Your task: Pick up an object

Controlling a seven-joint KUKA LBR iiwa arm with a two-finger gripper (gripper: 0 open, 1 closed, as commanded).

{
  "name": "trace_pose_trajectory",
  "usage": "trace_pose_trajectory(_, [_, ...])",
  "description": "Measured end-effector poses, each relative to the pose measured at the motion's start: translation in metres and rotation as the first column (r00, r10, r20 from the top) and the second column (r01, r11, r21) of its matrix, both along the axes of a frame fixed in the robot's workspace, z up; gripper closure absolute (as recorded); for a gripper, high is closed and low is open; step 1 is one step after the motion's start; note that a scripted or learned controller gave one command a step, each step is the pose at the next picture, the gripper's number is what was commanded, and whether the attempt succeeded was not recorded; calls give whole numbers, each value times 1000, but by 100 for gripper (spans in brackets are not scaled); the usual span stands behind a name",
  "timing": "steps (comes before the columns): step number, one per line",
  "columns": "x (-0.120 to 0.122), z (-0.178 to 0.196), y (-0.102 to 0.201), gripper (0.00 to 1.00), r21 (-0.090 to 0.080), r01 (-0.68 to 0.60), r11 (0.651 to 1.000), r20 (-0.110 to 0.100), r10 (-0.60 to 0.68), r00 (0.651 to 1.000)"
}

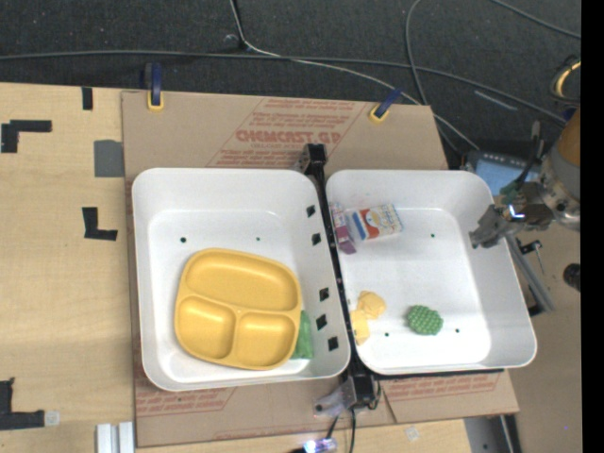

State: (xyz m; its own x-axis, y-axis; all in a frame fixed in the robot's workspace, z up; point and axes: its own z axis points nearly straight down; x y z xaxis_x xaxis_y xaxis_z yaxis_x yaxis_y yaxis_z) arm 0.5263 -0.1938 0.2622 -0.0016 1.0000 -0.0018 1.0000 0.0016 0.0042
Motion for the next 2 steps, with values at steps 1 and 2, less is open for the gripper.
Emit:
trace_pose_trajectory(1, [-5,-1,44,100,3,-3,1000,-5,3,1000])
trace_pose_trajectory(2, [-3,-16,99,100,3,-5,1000,-6,5,1000])
